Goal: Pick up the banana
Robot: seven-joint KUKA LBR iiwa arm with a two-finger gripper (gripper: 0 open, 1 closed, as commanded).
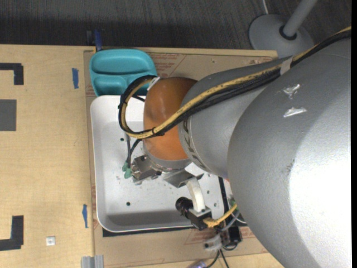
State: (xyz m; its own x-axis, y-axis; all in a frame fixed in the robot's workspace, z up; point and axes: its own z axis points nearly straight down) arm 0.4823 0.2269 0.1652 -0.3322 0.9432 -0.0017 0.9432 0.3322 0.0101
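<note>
Camera view looks down on the bench (44, 149), and the grey arm (279, 149) sweeps in from the right, covering most of what you would want to check. Its orange band (164, 121) sits over the middle of the white bin (106, 149). Just below the band is the gripper (142, 171), seen from above as a cluster of grey metal with a small green part at its left.

You cannot tell whether the tool is released or clenched, because the wrist stands over it. You cannot tell where the banana lies either, nor which way its long axis runs. The arm and wrist cover the middle and right of the bin floor. The strip of floor that does show, down the left side and along the near edge, carries only a few dark specks (128, 204).

A teal container (120, 71) rests at the bin's far-left corner, partly under the band. A black and yellow cable (223, 88) runs along the arm and loops out over the bin's left half. Lower down, a white bracket (195, 193) and a black fitting (184, 205) hang over the bin's near rim. What they are is hard to make out. The arm itself is cut off by the right and bottom edges.
</note>
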